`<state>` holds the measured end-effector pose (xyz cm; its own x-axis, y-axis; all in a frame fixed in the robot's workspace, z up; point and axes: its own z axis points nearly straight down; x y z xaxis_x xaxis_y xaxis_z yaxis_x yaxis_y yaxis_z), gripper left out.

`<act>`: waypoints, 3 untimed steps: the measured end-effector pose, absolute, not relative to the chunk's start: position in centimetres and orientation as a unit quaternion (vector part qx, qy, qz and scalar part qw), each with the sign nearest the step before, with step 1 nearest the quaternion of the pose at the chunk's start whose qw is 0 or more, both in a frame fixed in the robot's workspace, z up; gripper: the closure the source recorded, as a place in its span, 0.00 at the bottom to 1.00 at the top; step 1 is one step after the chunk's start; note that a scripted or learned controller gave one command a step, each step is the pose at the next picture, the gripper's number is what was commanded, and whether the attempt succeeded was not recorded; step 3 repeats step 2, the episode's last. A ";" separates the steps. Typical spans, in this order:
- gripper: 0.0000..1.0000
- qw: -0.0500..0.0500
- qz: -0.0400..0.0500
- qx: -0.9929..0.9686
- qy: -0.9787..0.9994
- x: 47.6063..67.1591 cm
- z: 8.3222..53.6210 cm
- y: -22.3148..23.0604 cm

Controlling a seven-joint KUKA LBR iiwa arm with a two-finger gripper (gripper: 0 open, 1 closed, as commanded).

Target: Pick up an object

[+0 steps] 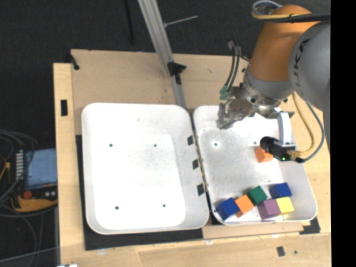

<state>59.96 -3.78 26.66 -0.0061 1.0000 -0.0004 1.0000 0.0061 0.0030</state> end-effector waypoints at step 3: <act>1.00 0.001 0.001 0.705 0.710 62.8 26.0 7.6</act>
